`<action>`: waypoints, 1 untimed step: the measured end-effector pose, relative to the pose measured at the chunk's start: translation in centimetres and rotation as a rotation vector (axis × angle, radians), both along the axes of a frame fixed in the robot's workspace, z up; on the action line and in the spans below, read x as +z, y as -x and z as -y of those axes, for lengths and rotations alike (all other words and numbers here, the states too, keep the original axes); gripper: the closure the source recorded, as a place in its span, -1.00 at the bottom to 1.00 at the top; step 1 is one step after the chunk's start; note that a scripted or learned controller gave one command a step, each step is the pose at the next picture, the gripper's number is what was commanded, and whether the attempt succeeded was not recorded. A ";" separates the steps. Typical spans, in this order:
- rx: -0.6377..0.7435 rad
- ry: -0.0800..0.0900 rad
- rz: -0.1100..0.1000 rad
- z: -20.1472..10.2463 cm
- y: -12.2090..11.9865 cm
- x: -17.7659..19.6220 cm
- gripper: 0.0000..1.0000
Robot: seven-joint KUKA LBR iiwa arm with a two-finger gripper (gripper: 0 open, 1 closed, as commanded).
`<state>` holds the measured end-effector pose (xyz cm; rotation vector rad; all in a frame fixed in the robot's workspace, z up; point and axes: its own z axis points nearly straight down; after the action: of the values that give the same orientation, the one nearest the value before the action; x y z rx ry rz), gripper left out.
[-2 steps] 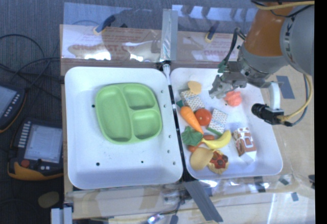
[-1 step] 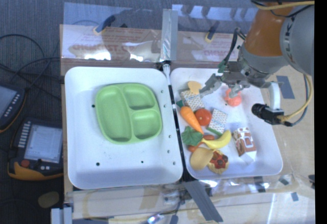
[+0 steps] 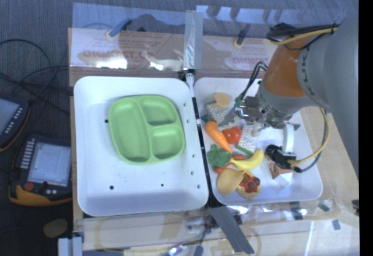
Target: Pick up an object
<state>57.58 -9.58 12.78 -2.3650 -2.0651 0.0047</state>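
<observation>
The grey arm [image 3: 326, 68] reaches over the right bin [image 3: 309, 190]. A green divided tray [image 3: 148, 128] lies in the left bin [image 3: 93, 190]. The claw [image 3: 247, 122] hangs above toy food, beside the carrot [image 3: 217, 135] and banana [image 3: 249, 160]; I cannot tell its state.

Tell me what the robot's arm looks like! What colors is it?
The arm is big, round and smooth grey, with a bright orange band above the wrist. Below sits a silvery metal gripper with dark parts. A thin black and yellow cable runs along the arm's top, and another loops beside the gripper.
</observation>
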 end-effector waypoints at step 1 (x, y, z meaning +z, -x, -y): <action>0.000 0.000 0.000 0.0 0.0 0.0 -1.00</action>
<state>57.57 -9.57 12.78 -2.3647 -2.0651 0.0045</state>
